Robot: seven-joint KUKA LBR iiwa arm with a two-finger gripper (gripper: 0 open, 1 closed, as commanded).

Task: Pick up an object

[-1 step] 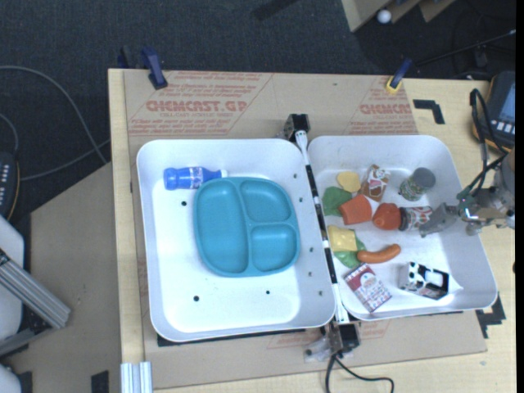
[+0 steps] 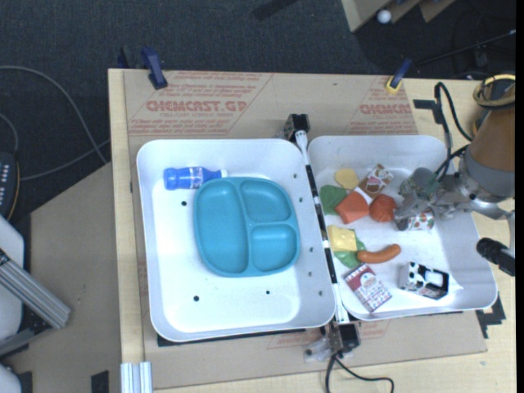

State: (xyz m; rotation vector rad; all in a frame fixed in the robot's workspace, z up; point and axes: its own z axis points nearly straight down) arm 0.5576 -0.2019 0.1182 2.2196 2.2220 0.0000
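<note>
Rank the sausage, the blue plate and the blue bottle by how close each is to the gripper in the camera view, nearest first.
Measured from the gripper, low in the right bin:
1. Sausage: same bin, just below and left of the gripper.
2. Blue plate: middle of the left bin, across the divider.
3. Blue bottle: upper left corner of the left bin, farthest.

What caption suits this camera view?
Robot gripper reaching among toy foods in the right bin; blue plate in the left.

Blue tray [image 2: 246, 223] left, toy food [image 2: 360, 207] right
</note>
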